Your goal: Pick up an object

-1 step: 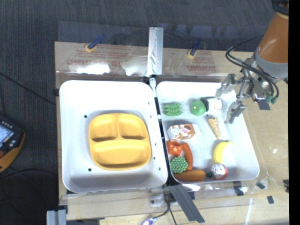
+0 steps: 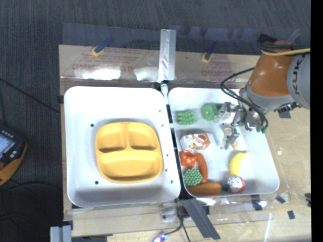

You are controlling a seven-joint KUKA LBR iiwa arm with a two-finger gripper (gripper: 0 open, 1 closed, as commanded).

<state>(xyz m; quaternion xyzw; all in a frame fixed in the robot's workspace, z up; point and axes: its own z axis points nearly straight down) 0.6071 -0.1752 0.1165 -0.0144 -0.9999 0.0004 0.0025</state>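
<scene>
My gripper [image 2: 229,135] hangs over the middle of the right bin [image 2: 267,158], below the orange-banded wrist [image 2: 270,77]. It is above bare bin floor, between a snack packet [image 2: 195,141] on its left and a yellow banana [image 2: 238,162] just below it. A round green toy [image 2: 209,111] and a green pea pod [image 2: 186,117] lie up and left of it. I see nothing held in the gripper.
Along the right bin's front lie a red pepper [image 2: 187,159], a carrot [image 2: 202,166], a broccoli piece [image 2: 192,177], an orange sausage shape [image 2: 206,188] and a red-white toy [image 2: 235,184]. A yellow divided plate [image 2: 128,150] sits in the left bin [image 2: 81,110].
</scene>
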